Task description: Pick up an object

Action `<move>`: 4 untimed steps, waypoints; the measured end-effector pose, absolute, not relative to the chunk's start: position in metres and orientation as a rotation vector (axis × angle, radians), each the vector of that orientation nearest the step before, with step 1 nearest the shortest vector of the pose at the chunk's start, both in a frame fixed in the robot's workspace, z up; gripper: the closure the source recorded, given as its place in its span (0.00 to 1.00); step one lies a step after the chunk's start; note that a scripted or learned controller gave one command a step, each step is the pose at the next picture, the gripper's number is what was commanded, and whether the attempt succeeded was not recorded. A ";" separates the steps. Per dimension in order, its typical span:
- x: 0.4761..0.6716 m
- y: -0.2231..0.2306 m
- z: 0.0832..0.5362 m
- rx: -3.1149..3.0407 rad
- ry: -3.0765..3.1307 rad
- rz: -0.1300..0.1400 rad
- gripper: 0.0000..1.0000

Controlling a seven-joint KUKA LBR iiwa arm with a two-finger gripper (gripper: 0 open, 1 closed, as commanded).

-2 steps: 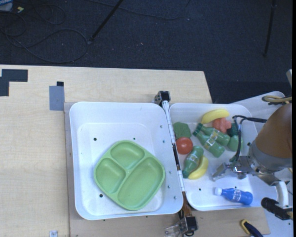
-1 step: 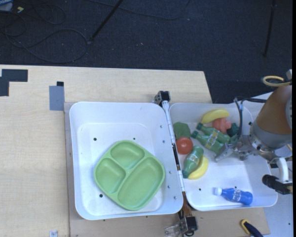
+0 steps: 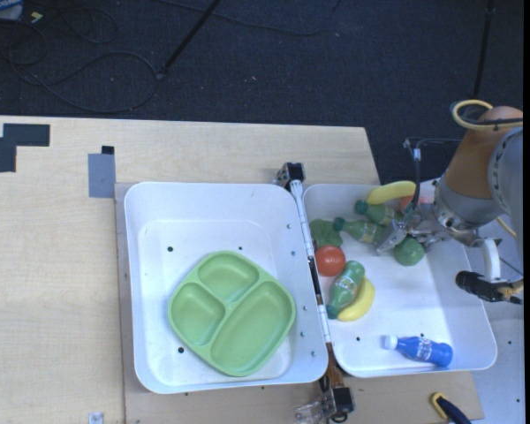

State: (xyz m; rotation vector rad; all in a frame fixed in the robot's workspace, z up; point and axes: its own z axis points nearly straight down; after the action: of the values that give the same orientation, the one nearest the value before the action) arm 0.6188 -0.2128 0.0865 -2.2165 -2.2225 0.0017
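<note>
Two shallow white bins side by side on a light wooden bench (image 3: 53, 263), seen from above at a slant. Left bin (image 3: 150, 210) carrying a green divided plate (image 3: 232, 313) with three compartments, sitting toward the near right part of the bin. Right bin (image 3: 464, 334) a lot busier: a red tomato-looking ball (image 3: 329, 259) close to the divider, a green bottle (image 3: 344, 287) lying just below it with a yellow banana (image 3: 362, 303) tucked against its right side, touching. Blue bottle (image 3: 421, 350) with a white cap lying alone near the front edge, well apart from the rest. Up at the far end, a second yellow banana (image 3: 391, 192), a dark green leafy-looking piece (image 3: 325, 231) near the divider, and another green bottle (image 3: 364, 231) lying on its side beside it. Grey arm with the orange band (image 3: 479, 162) reaching in from the right, pincer (image 3: 405, 234) down low in the far part of the right bin, right over a round green fruit (image 3: 410, 252), maybe a lime or small apple. Can't really tell whether the pincer is apart or together, too cluttered and small there, and no way to say if the fruit is actually between anything. Dark carpet with cables (image 3: 88, 51) behind the bench.
</note>
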 end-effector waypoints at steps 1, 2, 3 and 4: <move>0.619 -0.212 0.095 -2.207 -2.226 0.007 1.00; 0.561 -0.195 0.193 -2.218 -2.219 0.004 1.00; 0.515 -0.144 0.183 -2.215 -2.218 0.006 1.00; 0.515 -0.145 0.191 -2.213 -2.214 0.009 1.00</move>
State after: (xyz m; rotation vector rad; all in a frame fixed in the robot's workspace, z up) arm 0.5149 -0.1449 0.1907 -2.2129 -2.2136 0.0094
